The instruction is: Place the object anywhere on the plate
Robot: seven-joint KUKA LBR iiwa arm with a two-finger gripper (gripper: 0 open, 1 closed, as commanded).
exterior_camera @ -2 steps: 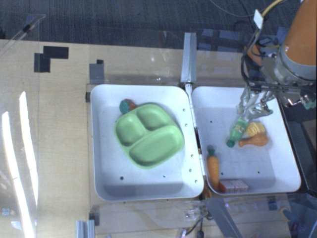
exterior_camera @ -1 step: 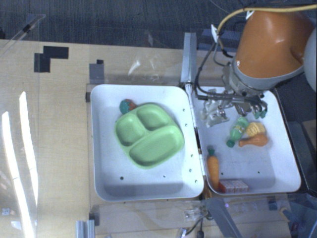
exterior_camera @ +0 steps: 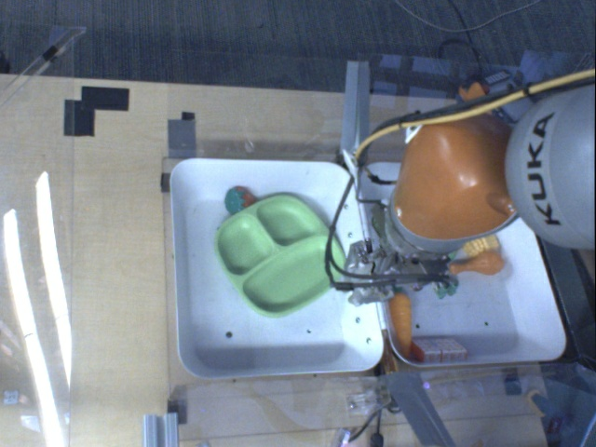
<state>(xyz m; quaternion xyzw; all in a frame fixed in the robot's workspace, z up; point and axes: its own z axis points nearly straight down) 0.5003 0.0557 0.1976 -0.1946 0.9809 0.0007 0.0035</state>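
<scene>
A green plate (exterior_camera: 275, 254) with three compartments lies in the left bin (exterior_camera: 200, 343), with nothing on it. My gripper (exterior_camera: 399, 287) hangs over the left side of the right bin (exterior_camera: 526, 329), just right of the wall between the bins, and the orange wrist hides most of it. An orange carrot-shaped object (exterior_camera: 401, 319) lies directly below the gripper, pointing toward the front edge. Whether the gripper touches it cannot be told.
A small red and teal object (exterior_camera: 240, 196) sits behind the plate's far left rim. In the right bin, an orange and yellow item (exterior_camera: 482, 261) lies beside the wrist and a small pink box (exterior_camera: 439, 349) rests near the front wall.
</scene>
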